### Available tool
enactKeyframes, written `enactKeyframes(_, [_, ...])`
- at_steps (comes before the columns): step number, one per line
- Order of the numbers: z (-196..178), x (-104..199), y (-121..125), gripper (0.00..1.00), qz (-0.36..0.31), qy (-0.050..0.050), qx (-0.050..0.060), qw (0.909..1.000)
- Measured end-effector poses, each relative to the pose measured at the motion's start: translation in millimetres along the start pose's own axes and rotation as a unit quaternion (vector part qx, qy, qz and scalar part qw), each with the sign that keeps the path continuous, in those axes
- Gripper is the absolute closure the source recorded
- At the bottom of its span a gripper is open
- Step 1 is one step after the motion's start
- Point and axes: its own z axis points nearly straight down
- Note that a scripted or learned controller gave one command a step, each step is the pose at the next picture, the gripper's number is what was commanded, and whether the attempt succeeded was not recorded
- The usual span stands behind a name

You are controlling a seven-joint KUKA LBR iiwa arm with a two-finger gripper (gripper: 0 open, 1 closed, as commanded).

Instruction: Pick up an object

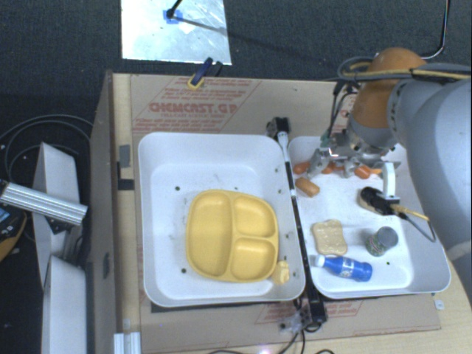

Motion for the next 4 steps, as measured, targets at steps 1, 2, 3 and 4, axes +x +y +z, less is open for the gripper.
enactKeyframes(1, [-0.2,2.2,-0.2,0.00,0.000,-0.002,0.000,1.0000])
enactKeyframes(2, [-0.2,2.5,-0.2,0.00,0.000,-0.003,0.000,1.0000])
enactKeyframes(3, [-0.2,2.4,-0.2,0.00,0.000,-0.003,0.000,1.0000])
enactKeyframes(4, [0.0,1.2,-0.1,0.00,0.000,-0.001,0.000,1.0000])
